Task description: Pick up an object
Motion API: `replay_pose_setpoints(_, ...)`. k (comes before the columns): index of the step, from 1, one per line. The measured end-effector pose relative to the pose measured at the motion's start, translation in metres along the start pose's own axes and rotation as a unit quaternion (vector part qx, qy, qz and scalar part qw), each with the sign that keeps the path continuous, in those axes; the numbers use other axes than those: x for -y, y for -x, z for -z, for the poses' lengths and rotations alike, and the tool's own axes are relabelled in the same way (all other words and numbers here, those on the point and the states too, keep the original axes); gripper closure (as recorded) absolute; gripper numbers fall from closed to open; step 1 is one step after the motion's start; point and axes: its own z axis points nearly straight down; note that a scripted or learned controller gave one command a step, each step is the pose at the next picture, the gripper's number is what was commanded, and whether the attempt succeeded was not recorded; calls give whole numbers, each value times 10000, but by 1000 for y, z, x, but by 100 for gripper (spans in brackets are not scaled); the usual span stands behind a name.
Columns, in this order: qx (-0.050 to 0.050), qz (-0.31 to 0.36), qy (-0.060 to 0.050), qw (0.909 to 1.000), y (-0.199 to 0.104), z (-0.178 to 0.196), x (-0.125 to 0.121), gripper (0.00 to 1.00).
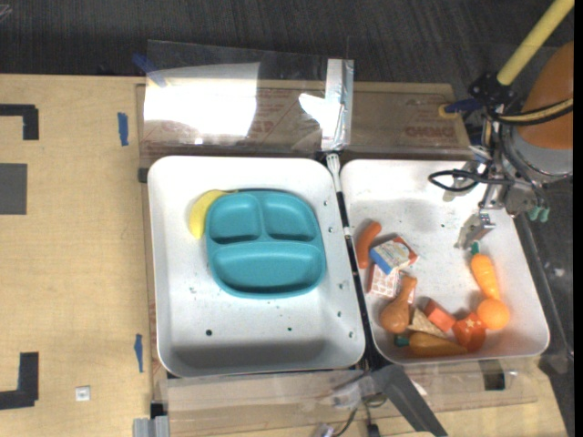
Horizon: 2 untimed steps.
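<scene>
Cardboard-brown bench (64, 271) fills my camera view, carrying two shallow white bins side by side. I see the left bin (173, 317) holding a teal divided plate (264, 242) near its middle, with a yellow piece (199, 211) poking out from under the plate's left edge. The right bin (410, 185) holds the toys: an orange sausage (366, 241) by its left wall, a small printed carton (393, 254) just beside it, a brown pear-shaped piece (397, 312) below, a carrot (484, 274) and an orange ball (493, 314) near the right wall, and a red tomato (469, 332) at the lower edge. My arm's gripper (475, 230) hangs over the right bin's upper right part, just above the carrot. I cannot tell how its claw stands, and I see nothing in it.
</scene>
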Motion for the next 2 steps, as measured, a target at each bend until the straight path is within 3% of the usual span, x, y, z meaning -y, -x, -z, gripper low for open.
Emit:
replay_pose_setpoints(1, 2, -694, -4, 9976, -55, -69, 38, 0)
replay_pose_setpoints(2, 2, -968, -3, 9953, -81, -69, 38, 0)
